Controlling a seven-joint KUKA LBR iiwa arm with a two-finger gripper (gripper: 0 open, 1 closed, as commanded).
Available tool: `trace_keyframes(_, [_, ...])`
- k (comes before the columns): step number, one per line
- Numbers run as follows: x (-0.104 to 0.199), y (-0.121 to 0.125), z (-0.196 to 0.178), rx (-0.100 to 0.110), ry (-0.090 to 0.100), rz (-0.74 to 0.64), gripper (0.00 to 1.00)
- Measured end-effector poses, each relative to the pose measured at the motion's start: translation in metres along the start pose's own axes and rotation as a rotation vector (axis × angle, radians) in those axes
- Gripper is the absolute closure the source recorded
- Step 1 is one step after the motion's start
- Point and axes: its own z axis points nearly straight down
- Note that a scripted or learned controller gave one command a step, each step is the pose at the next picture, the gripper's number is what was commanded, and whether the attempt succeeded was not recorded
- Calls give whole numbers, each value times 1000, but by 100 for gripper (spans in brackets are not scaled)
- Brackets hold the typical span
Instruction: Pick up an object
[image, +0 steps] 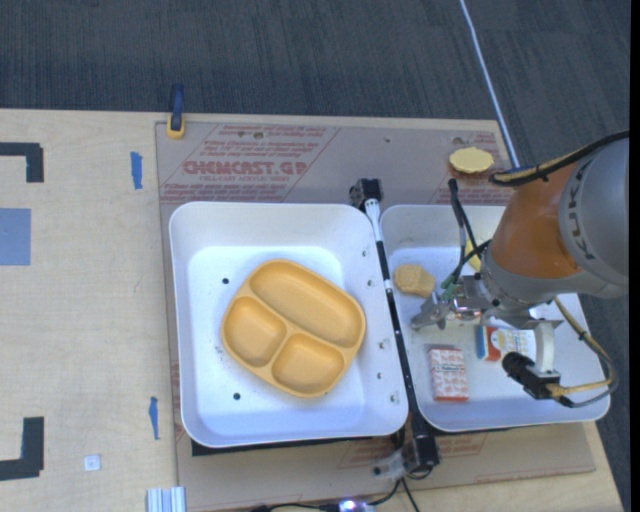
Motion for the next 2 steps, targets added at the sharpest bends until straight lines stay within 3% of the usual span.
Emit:
trace_keyframes(1, [-3, -49, 0, -1, 0, 1, 0])
trace_keyframes(2, [-3, -48, -10, -5, -1, 1, 100])
